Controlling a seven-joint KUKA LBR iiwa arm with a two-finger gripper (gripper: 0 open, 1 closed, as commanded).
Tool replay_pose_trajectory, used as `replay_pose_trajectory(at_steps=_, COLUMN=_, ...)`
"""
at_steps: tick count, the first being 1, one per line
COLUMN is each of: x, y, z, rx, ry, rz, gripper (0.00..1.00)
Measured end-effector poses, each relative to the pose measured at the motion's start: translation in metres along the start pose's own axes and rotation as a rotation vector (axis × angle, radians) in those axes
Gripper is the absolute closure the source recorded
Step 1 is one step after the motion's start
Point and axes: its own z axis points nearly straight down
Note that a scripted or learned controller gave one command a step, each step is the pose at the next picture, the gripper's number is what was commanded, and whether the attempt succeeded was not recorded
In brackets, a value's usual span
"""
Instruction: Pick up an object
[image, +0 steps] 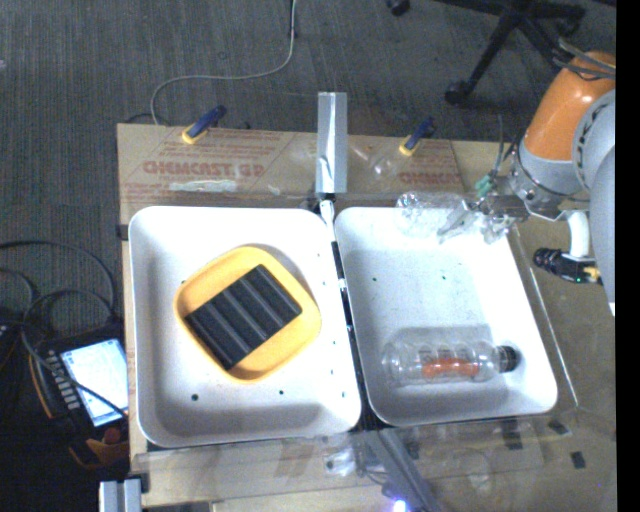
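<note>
A: What could we make of the jaws?

B: The gripper (478, 213) hung over the far right corner of the right bin (440, 290). Its fingers were pale and thin against the white rim, and we could not tell how far apart the jaws stood. Something clear and crumpled (418, 208) lay just to their left at the far wall, but we saw nothing between them that we could call held.

A: So how far along were we?

B: By our reckoning, barely begun. The clear plastic bottle (452, 361) with an orange insert and a dark cap lay on its side at the near end of the right bin, well apart from the gripper. The yellow tray with the black ribbed top (250, 312) sat in the middle of the left bin (160, 250), also untouched.

A: And what was left?

B: Everything that mattered, we judged: closing on one object and lifting it off the table (230, 165).
</note>
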Motion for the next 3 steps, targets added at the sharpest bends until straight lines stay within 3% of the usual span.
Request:
replay_pose_trajectory(at_steps=1, x=0.034, y=-0.096, z=-0.017, rx=-0.010, ry=-0.011, rz=-0.107, gripper=0.00)
replay_pose_trajectory(at_steps=2, x=0.035, y=-0.096, z=-0.017, rx=-0.009, ry=-0.010, rz=-0.107, gripper=0.00)
replay_pose_trajectory(at_steps=3, x=0.026, y=-0.017, z=0.061, rx=-0.024, ry=-0.020, rz=-0.143, gripper=0.00)
